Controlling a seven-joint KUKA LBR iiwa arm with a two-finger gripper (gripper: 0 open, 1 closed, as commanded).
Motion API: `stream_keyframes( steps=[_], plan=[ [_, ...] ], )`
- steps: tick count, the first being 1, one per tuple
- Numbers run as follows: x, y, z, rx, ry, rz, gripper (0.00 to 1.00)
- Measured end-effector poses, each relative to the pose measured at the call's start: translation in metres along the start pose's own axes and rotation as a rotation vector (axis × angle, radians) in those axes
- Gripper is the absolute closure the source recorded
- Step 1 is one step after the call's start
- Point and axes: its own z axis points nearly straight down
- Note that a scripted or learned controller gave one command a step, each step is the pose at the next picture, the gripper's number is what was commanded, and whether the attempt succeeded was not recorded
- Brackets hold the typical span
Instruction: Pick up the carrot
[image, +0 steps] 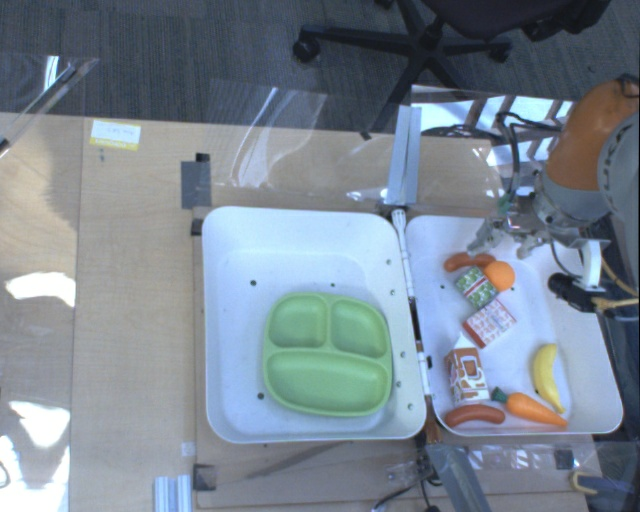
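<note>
The carrot (536, 408), orange with a green stub at its left end, lies along the front edge of the right bin (585, 300). It sits between a red sausage (475, 415) and a banana (545, 375). My gripper (508, 237) hangs over the far part of the right bin, well behind the carrot and just above an orange (499, 275). Its fingers are spread open with nothing between them.
The right bin also holds a second sausage (465, 262), a green carton (475, 288), a red-and-white box (490, 323) and a brown carton (465, 372). A green divided plate (328, 353) lies in the left bin (230, 300). A metal post (404, 160) stands behind the bins.
</note>
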Motion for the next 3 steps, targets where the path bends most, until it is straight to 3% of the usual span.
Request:
stream_keyframes(
  steps=[1,2,3],
  plan=[
    [-0.003,-0.018,0.024,-0.023,-0.003,-0.019,0.00],
    [-0.003,-0.014,0.010,-0.035,-0.006,-0.022,1.00],
    [-0.003,-0.015,0.010,-0.035,-0.005,-0.021,0.00]
  ],
)
